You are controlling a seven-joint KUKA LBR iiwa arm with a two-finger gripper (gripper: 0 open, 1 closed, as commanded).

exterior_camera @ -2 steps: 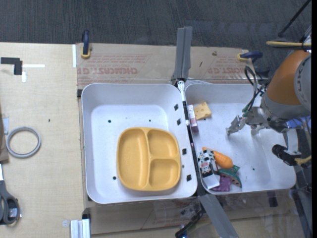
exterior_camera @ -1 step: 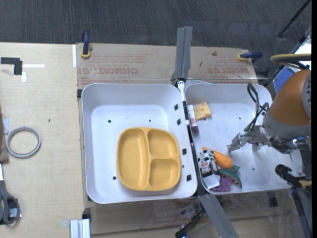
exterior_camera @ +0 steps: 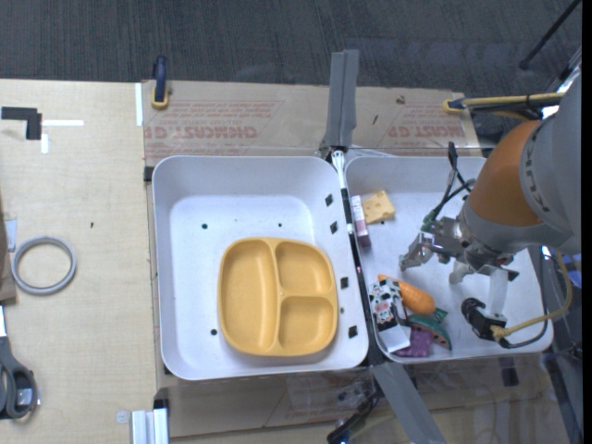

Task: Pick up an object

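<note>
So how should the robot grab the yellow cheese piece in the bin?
Probably by its two long flat sides, coming straight down from above. The cheese wedge lies flat on the floor of the right bin, apart from the other toys, so there seems to be room for a finger on each side. The gripper sits just to its right in the view.

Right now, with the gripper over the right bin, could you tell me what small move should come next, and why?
Probably a short shift toward the carrot: the gripper hovers just above it in the view, with nothing between its fingers, and the carrot lies clear on top of the pile.
</note>
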